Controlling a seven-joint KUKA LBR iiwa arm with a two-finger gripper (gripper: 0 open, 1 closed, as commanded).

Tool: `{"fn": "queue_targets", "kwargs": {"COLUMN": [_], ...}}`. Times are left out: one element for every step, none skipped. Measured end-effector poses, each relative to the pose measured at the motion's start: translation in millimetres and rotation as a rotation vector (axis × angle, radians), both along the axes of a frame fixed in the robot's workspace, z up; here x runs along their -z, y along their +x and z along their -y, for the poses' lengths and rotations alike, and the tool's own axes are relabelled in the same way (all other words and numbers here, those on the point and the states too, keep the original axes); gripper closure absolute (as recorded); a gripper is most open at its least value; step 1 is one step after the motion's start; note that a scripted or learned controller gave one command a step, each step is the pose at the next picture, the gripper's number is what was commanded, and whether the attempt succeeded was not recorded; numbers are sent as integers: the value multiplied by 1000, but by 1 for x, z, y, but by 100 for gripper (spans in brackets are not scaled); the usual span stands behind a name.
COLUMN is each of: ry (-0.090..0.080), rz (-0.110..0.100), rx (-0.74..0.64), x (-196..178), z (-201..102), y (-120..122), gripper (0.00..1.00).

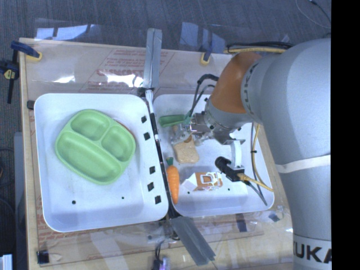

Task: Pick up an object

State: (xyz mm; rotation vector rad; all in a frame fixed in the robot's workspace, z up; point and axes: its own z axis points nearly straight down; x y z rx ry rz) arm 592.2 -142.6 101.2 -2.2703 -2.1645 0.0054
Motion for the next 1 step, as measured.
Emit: {"fn": "queue_targets", "kwargs": {"ry": [0], "rz": [4], "rx": [-80], "x": [-91], "z": [-73], "y": [45], "gripper": [100]}}
